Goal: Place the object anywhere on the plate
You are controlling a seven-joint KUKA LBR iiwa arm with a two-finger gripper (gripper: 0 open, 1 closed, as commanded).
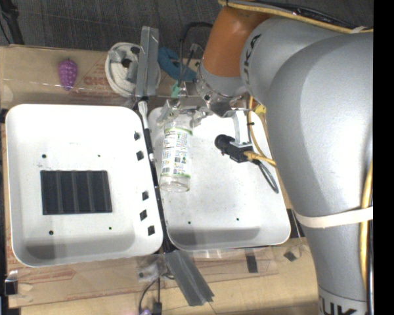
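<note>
Against the right bin's (269, 225) left wall lay your clear bottle (175, 155), on its side, cap toward the far rim. At that cap end sat the gripper (192, 110), touching or just above the bottle; you could not tell its state. Left of that bin, the other bin (26, 176) held a dark ribbed plate (75, 191).

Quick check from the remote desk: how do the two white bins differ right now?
The left white bin holds a dark ribbed rectangular panel lying flat on its floor; the right white bin holds a clear plastic bottle with a white label on its side along its left wall. The grey arm hangs over the right bin, not the left. Both are shallow and rounded.
</note>
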